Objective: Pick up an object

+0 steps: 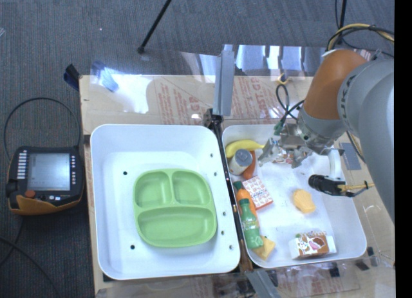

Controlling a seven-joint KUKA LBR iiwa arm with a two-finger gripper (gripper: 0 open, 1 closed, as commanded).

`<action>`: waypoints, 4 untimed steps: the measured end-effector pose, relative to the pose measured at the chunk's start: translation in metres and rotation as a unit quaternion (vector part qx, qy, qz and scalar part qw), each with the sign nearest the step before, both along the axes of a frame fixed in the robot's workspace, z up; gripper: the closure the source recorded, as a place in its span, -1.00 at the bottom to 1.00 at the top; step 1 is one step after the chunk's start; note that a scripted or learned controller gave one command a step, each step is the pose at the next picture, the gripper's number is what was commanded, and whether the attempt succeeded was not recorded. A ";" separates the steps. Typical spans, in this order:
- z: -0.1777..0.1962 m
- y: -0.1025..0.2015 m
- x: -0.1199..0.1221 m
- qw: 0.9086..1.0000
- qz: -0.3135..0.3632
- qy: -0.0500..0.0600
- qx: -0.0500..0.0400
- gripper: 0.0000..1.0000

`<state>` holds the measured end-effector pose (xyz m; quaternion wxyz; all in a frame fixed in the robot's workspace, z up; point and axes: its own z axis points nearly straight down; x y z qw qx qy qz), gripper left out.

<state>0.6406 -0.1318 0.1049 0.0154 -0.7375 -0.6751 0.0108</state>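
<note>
While the grey arm's hand (288, 147) hangs low over the right white bin (351, 226), whether it grips anything cannot be told; just beside it lie a yellow banana (243, 145) and a small grey-lidded jar (242, 159).

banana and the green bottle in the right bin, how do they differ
The banana is yellow and curved; the green bottle is green, straight and longer. The banana lies crosswise near the bin's far left corner; the green bottle lies lengthwise along the left wall, nearer the front. Both lie flat in the right bin, apart from the hand.
</note>
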 end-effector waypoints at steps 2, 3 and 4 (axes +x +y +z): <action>0.005 0.000 0.000 1.000 0.001 0.002 0.000 -1.00; 0.011 -0.001 0.000 1.000 0.002 0.003 0.000 1.00; 0.011 -0.001 0.000 1.000 0.002 0.003 0.000 -1.00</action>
